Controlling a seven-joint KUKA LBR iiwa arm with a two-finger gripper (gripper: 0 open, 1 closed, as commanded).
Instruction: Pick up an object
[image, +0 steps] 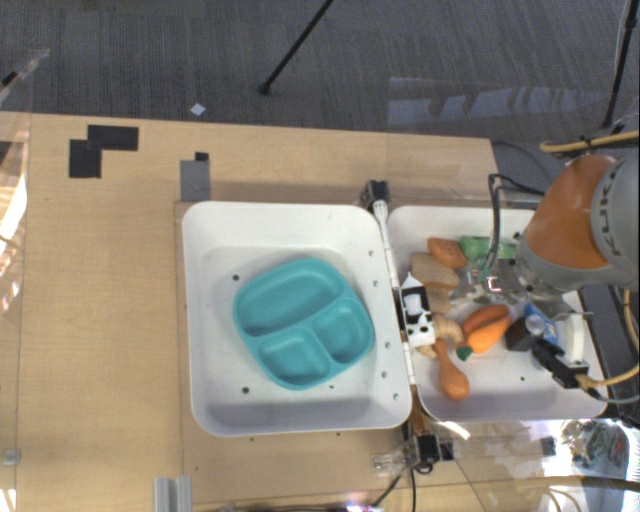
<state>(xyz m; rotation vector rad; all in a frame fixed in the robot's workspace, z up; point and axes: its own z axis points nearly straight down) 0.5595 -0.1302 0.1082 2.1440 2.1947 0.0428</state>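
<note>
My gripper (493, 286) hangs low over the middle of the right bin (500, 398), under the orange-banded wrist. Just below it lies an orange carrot (486, 326) with a green end. A tan gourd-shaped piece (451, 373) lies in front of the carrot. Left of the gripper are a beige piece (432, 270) and an orange-brown piece (446, 250). A green piece (474, 245) sits behind them. I see nothing lifted in the gripper.
The left bin (210, 300) holds a teal divided plate (303, 322). A black-and-white block (419, 312) sits by the rim between the bins. A small blue thing (536, 323) lies right of the carrot, close under the arm.
</note>
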